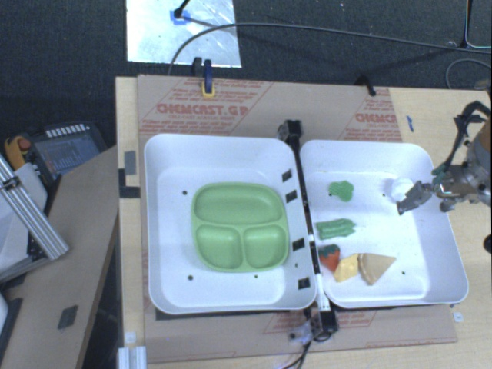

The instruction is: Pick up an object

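**Gripper at the right bin's far-right side, toys grouped toward the divider**

The gripper [409, 198] reaches in from the right over the right bin [438, 229], near its right wall and toward the far half. Its grey fingers point left toward a small white object [401, 186] lying on the bin floor just beside them — whether they touch it, or how far the jaws stand apart, cannot be told from this slant. Nothing is visibly clamped between them.

The other candidates lie left and nearer in the same bin. A small green leafy piece [341, 191] sits in the far-left part. Below it a longer green piece [335, 227] lies close to the divider [306, 221] between the bins. At the near-left corner three things crowd together: a red-orange piece [330, 257] against the divider, a yellow piece [347, 267] touching it, and a tan wedge [376, 267] just beside the yellow one. Open bin floor separates the gripper from this cluster.

The left bin [165, 206] holds a green divided tray [238, 227] with three compartments, lying flat at its centre — well apart from the gripper.
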Robot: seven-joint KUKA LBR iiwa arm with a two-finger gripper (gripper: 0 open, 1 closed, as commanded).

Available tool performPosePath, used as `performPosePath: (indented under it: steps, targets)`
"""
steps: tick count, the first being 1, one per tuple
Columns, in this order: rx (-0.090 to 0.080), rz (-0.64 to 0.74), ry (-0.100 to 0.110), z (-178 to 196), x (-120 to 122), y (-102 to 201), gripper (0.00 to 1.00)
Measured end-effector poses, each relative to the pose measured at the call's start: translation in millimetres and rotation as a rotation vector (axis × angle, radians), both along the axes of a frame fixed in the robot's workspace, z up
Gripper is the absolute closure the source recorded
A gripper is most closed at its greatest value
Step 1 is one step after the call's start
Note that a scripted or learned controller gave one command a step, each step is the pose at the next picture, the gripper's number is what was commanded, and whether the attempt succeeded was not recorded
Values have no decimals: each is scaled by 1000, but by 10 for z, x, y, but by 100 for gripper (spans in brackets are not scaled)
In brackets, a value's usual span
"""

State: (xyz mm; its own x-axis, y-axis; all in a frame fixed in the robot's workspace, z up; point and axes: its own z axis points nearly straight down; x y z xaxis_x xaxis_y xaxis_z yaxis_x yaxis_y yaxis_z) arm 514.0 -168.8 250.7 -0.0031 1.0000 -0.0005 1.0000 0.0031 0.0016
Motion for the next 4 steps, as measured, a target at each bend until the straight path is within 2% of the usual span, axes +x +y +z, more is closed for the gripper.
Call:
performPosePath:
  steps: [1,2,3,4]
  targets:
    - [1,-2,3,-417,-1,24,0]
    - [1,-2,4,-1033,21,-18,0]
    - [2,-2,4,-1601,19,84,0]
    - [-1,-2,-1,-1465,35,71,100]
